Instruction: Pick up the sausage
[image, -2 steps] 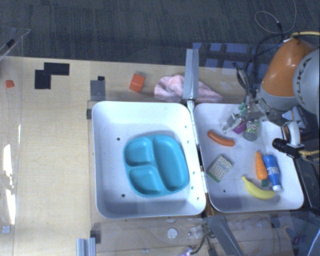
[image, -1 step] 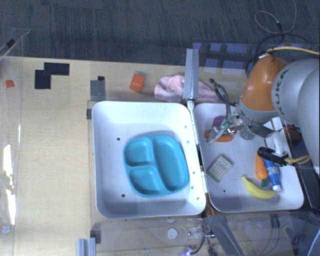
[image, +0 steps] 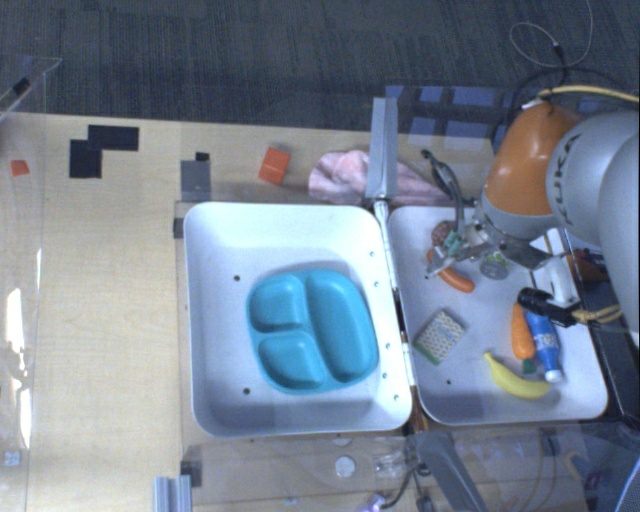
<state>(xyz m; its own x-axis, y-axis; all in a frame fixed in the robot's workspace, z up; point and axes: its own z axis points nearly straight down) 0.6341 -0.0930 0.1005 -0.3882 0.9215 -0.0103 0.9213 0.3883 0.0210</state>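
The sausage (image: 458, 281), a short reddish-orange piece, lies on the floor of the right bin (image: 480, 400) near its upper left. My gripper (image: 450, 256) hangs over that same spot, its tip just above and to the left of the sausage. A brownish round object (image: 443, 232) sits right behind the gripper, partly hidden by it. Nothing shows between the gripper's tips.
Also in the right bin are a speckled sponge (image: 441, 335), a banana (image: 517, 378), an orange carrot (image: 520, 335) and a blue tube (image: 544, 347). A blue divided plate (image: 312, 330) sits in the left bin (image: 215, 300). Behind the bins lie a pink cloth (image: 340, 176) and an orange block (image: 274, 165).
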